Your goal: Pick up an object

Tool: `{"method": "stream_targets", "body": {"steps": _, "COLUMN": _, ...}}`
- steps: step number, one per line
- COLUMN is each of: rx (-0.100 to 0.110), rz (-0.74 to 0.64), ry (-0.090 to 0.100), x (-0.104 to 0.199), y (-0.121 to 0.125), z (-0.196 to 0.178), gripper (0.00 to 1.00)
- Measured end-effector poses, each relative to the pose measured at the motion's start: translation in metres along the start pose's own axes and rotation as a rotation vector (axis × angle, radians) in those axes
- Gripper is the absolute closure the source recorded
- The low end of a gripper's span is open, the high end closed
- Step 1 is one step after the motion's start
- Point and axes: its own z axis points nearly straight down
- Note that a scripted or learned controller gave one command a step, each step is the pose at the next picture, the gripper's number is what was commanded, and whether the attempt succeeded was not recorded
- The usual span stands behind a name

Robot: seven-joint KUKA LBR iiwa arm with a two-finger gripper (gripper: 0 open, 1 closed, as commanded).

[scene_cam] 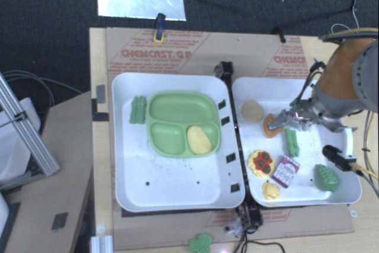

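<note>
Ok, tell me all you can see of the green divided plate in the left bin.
The plate is pale green, plastic by its look, a rounded rectangle with three compartments: a wide one along the far side and two smaller ones nearer the camera. It lies flat on the floor of the left bin, toward its far half. A yellow oval item sits in the near right compartment. A darker green piece lies just beside the plate's left edge.

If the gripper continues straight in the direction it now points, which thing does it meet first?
The gripper points toward the view's left, and its tip is at the orange piece, so it would probably meet that first. The beige round item lies just beyond. Depth is unclear.
</note>
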Motion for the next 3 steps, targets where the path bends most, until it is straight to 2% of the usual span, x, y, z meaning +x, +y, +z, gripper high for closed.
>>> {"method": "stream_targets", "body": {"steps": 1, "rx": -0.002, "rz": 0.000, "ry": -0.006, "x": 0.025, "y": -0.027, "z": 0.000, "gripper": 0.00}}
{"method": "stream_targets", "body": {"steps": 2, "rx": -0.004, "rz": 0.000, "ry": -0.002, "x": 0.026, "y": -0.025, "z": -0.011, "gripper": 1.00}}
{"method": "stream_targets", "body": {"steps": 3, "rx": -0.002, "rz": -0.010, "ry": 0.000, "x": 0.095, "y": 0.029, "z": -0.100, "gripper": 1.00}}
